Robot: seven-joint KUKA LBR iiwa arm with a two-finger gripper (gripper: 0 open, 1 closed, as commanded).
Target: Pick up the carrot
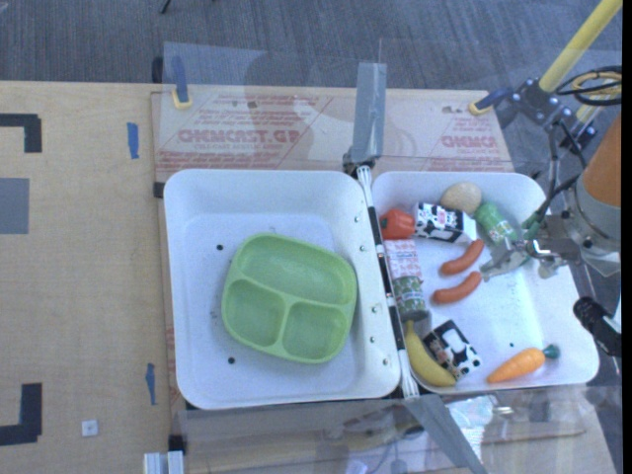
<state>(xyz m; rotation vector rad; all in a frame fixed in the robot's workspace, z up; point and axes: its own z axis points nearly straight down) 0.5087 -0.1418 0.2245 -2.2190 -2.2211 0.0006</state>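
The carrot (pixel 517 365) is orange with a green stub and lies flat near the front right corner of the right bin (pixel 513 314). My gripper (pixel 504 261) hangs over the middle right of that bin. It is beside the right ends of two red sausages (pixel 461 258) and well behind the carrot. Nothing I can see is held in it. The arm comes in from the right edge.
The right bin also holds a banana (pixel 425 357), a cow-patterned carton (pixel 457 350), a second carton (pixel 441 221), a red pepper (pixel 398 223), a potato (pixel 460 197), a green bottle (pixel 495 223) and a long packet (pixel 403 276). In the left bin (pixel 197 215) lies a green divided plate (pixel 288 297).
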